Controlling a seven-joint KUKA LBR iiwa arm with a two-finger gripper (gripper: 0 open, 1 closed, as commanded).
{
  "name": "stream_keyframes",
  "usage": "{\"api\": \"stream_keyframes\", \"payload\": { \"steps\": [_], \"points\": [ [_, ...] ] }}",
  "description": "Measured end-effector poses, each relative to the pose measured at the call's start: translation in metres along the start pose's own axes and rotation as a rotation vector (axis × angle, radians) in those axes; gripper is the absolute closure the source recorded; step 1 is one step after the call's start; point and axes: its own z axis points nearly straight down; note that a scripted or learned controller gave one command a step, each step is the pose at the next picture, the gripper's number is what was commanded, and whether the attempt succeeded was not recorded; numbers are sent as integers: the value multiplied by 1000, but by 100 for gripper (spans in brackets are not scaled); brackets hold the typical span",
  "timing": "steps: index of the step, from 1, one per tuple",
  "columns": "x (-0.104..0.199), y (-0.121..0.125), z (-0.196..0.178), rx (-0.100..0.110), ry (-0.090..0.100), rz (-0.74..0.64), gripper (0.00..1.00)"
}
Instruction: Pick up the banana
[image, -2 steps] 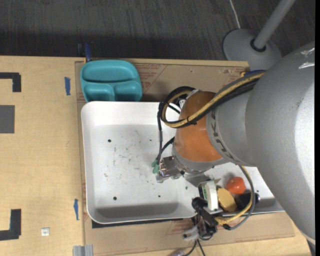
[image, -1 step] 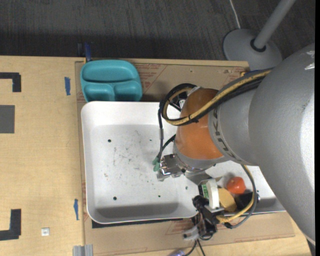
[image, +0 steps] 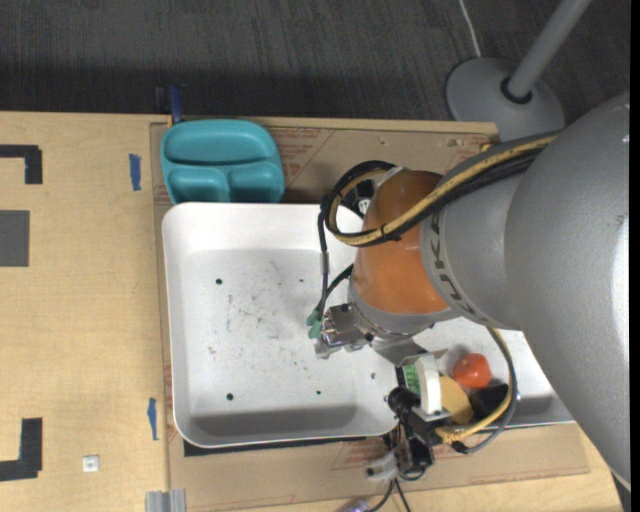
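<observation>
The arm (image: 470, 250) hung over the bin (image: 200, 300); the banana's lie and the gripper's state could not be told.

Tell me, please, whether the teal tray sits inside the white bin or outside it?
Outside: the teal tray rests on the bench beyond the white bin's far rim.

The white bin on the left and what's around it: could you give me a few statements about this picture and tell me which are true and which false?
1. The white bin is scuffed with dark marks inside. True.
2. A teal divided tray lies beyond the bin's far edge. True.
3. The arm reaches in from the picture's left. False: it comes from the right.
4. The band above the wrist is blue. False: the band is orange.
5. A banana lies in the middle of the bin. False: only marks there.
</observation>
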Motion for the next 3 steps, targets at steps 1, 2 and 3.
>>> {"api": "stream_keyframes", "payload": {
  "steps": [1, 2, 3],
  "points": [
    [56, 7, 76, 7, 2, -141, 100],
    [87, 12, 11, 8, 0, 70, 100],
    [87, 12, 1, 7, 0, 69, 100]
  ]
}}
